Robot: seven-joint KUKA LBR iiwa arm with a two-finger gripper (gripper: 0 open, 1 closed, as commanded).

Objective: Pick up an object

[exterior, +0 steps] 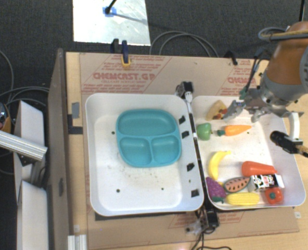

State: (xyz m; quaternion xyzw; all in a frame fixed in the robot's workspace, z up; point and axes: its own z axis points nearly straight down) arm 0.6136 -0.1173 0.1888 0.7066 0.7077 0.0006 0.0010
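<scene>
Two bins on the surface; the claw [246,107] hovers at upper right over the right bin [292,155], toy carrot [235,130] just below it. Can't tell its grip.

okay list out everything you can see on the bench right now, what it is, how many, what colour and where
Bins: 2, white, side by side on the bench.
Divided plate: 1, teal, middle of left bin.
Pizza slice: 1, tan, top of right bin.
Green fruit: 1, green, right bin's left edge.
Carrot: 1, orange, beside the green fruit.
Banana: 1, yellow, right bin centre.
Grapes: 1, purple, lower left of right bin.
Corn: 1, yellow, right bin's bottom edge.
Tomato: 1, red, lower right corner.
Claw: 1, grey, over the right bin's top.
</scene>
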